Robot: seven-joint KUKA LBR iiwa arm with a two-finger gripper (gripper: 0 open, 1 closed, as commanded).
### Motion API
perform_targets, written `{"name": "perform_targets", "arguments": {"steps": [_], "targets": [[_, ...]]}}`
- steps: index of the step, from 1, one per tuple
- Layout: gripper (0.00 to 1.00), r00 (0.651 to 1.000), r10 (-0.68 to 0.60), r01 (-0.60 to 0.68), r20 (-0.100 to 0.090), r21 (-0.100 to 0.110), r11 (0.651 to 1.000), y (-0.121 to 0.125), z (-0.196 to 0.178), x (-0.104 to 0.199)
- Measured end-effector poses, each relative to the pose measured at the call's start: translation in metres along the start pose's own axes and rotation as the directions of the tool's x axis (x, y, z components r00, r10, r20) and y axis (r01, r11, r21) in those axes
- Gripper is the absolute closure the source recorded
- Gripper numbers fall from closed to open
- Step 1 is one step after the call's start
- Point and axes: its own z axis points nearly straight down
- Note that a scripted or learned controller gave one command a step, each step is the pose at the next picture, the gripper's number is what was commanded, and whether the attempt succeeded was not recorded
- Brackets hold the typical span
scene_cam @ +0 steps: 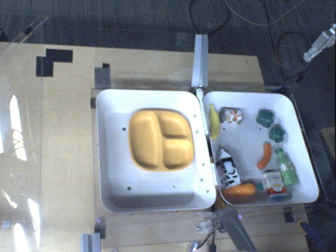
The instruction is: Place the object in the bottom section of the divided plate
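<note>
Two white bins sit side by side, and the pick has not begun: the plate holds nothing and every candidate obj is in the right bin point(303, 140). Nearest the camera in that bin an orange carrot point(240, 191) lies along the front wall, touching a black-and-white carton point(227, 171) on its left. Just right of the carrot is a small red-and-green tin point(274, 181), w/ a green bottle point(286, 168) leaning against it. Mid-bin, an orange sausage point(264, 156) lies apart from the rest. Further back are two dark green lumps point(276, 134), too small to name. At the far end a can point(231, 115) stands just beside a banana point(214, 122), which lies along the divider wall. In the left bin point(113, 161), approx central, the yellow divided plate point(144, 140) has one long section on its left and two smaller ones on its right. The nearer small one is prob. the "bottom" target. Which obj is meant cannot be told from the task. At the far right, well outside the bins, a pale piece looks like the gripper point(317, 45); whether it is released or clenched cannot be told, and nothing visible is in it. Next move calls for a reach down into the right bin. The sausage looks the easiest grab, since the front items are crowded and hug the wall.
</note>
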Motion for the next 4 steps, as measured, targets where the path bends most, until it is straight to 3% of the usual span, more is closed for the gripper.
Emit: {"name": "perform_targets", "arguments": {"steps": [4], "targets": [[0.0, 1.0, 0.0, 0.0, 0.0, 0.0, 1.0, 0.0, 0.0, 0.0]]}}
